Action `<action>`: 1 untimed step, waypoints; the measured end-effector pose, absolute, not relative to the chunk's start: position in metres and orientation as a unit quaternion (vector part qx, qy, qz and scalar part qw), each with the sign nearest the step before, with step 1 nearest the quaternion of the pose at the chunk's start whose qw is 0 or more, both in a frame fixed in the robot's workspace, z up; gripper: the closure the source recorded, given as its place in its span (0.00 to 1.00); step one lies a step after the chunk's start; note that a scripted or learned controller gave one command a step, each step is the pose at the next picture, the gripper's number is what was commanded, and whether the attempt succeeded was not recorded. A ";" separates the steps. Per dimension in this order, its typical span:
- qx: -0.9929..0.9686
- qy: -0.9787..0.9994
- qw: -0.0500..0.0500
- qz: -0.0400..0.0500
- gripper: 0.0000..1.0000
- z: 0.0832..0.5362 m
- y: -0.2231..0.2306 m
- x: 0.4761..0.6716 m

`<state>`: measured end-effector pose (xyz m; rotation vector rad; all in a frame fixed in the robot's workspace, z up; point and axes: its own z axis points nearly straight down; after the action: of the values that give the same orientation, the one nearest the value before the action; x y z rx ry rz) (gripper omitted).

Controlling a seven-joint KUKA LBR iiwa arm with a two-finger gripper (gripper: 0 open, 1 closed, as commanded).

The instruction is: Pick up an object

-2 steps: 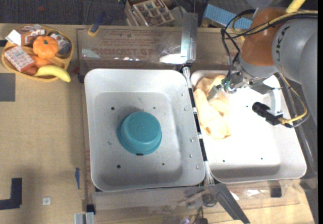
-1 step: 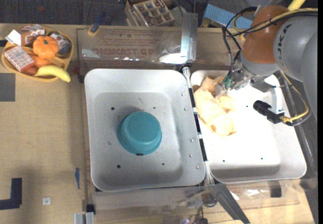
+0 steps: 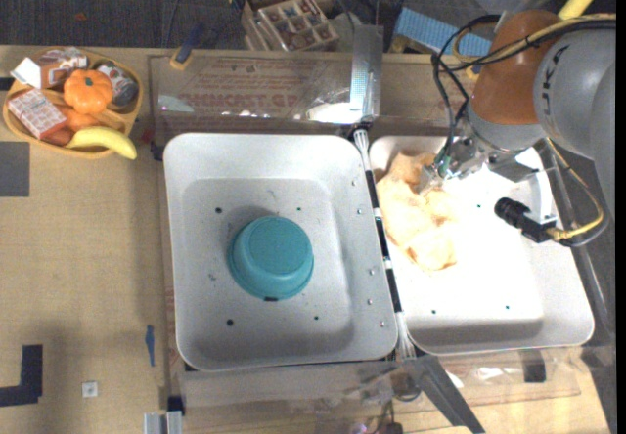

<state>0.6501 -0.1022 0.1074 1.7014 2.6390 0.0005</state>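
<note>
- A wooden bench (image 3: 78, 266) seen from above holds 2 shallow white bins side by side.
- The left bin (image 3: 196, 178) contains 1 teal bowl (image 3: 272, 257), turned upside down near its middle.
- The right bin (image 3: 509, 295) contains a pale, crumpled cloth-like object (image 3: 416, 222) with orange-tinted patches, lying along the bin's left side.
- The grey arm (image 3: 577, 80) with its orange band (image 3: 518, 65) reaches in from the right, over the far part of the right bin.
- The gripper (image 3: 437, 171) points down at the far end of the pale object, its tip touching or just above it.
- Whether the jaws are spread or pressed together cannot be told from this angle.
- At the far left of the bench, a basket (image 3: 20, 114) holds a small orange pumpkin (image 3: 88, 90), a banana (image 3: 103, 140) and small boxes.
</note>
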 end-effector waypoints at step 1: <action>0.542 0.840 0.001 0.000 0.00 0.108 -0.102 0.650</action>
<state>0.6502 -0.1024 0.1076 1.7012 2.6388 0.0002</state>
